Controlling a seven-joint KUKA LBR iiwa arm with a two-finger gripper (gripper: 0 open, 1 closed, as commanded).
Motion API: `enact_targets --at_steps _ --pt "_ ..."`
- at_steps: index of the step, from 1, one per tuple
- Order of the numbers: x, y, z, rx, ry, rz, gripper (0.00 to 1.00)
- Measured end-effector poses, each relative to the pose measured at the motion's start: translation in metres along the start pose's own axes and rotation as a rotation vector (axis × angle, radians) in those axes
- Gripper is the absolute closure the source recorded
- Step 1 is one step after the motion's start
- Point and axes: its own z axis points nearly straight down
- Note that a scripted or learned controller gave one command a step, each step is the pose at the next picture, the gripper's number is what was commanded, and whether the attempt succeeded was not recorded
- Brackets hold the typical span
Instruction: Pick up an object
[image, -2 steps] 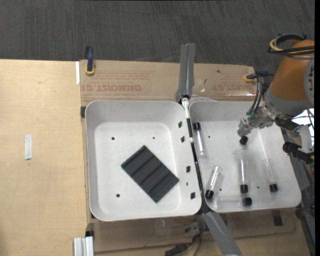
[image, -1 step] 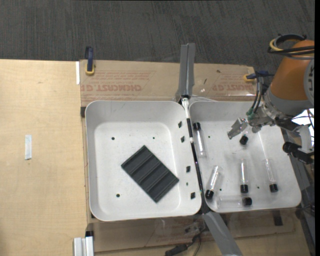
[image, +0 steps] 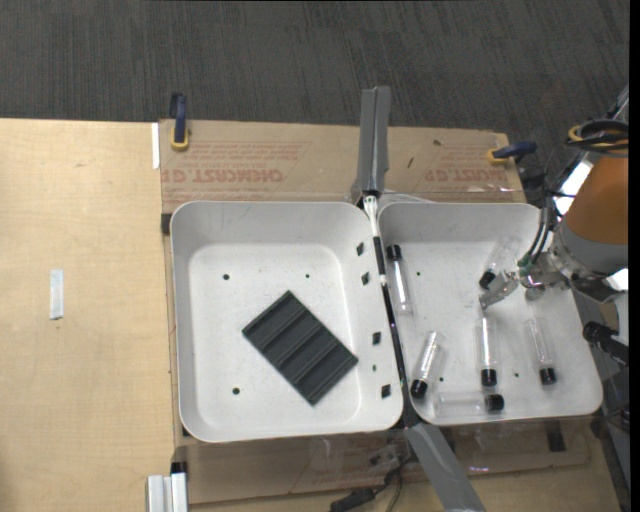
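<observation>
The gripper hangs over the far part of the right white bin, jaws apart, gripping nothing. Clear plastic tubes with black caps lie scattered below it. A dark ribbed rectangular block rests in the left white bin.

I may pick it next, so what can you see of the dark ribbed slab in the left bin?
The slab is a dark grey, nearly black rectangle, flat, with raised ribs running along its length; it looks like moulded plastic or rubber. It lies flat on the floor of the left bin, turned at a slant to the bin's walls, a little toward the near right part. It touches only the bin floor, clear of every wall, and it seems whole.
</observation>
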Motion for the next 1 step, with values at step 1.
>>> enact_targets --at_steps 1 --pt "0.0246 0.0509 -0.0019 -0.004 -0.009 -0.034 0.0"
